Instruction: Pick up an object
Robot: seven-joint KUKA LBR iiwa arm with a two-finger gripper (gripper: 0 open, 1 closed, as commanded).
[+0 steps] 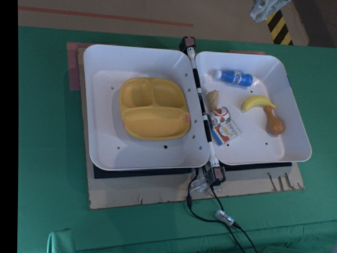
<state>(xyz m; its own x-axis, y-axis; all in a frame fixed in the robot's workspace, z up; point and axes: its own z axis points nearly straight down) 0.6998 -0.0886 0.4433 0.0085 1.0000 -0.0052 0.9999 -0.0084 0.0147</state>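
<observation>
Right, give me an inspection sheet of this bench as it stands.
Surface: green cloth, cardboard sheet, two white bins side by side.
Job's things: right bin holds blue bottle, banana, brown drumstick-shaped toy, printed packet, small tan item.
Clutter: yellow divided tray in left bin.
Hand: hand at top right, above the floor, away from the bins.
Cables: black cable at front.
Surroundings: floor with hazard stripes.

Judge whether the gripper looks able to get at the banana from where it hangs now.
Probably yes: the gripper hangs beyond the right bin, and the banana lies uncovered, apart from the bottle.
</observation>
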